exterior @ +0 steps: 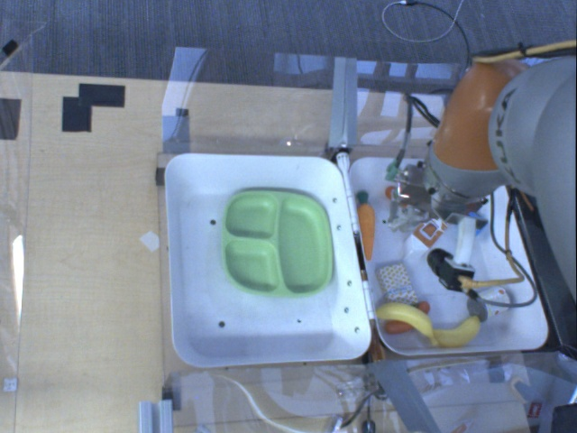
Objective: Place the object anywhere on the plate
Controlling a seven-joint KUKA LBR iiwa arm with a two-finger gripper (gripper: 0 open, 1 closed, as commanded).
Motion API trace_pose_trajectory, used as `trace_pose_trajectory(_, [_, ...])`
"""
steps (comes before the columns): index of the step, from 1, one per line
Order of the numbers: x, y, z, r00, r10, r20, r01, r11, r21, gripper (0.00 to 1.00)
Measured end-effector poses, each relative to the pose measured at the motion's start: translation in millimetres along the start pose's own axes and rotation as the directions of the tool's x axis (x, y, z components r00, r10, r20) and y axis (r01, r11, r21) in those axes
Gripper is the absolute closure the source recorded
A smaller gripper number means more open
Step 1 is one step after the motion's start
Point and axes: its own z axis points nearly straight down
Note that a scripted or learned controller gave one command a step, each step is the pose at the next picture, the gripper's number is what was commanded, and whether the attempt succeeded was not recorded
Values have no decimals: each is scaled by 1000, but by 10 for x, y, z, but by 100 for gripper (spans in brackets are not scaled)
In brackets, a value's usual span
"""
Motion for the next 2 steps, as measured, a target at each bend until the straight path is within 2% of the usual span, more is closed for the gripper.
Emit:
trace_pose_trajectory(1, [583, 868, -10, 999, -42, -1, 42, 999, -3, 100])
trace_pose_trajectory(2, [268, 185, -5, 987, 161, -1, -161, 987, 1, 100])
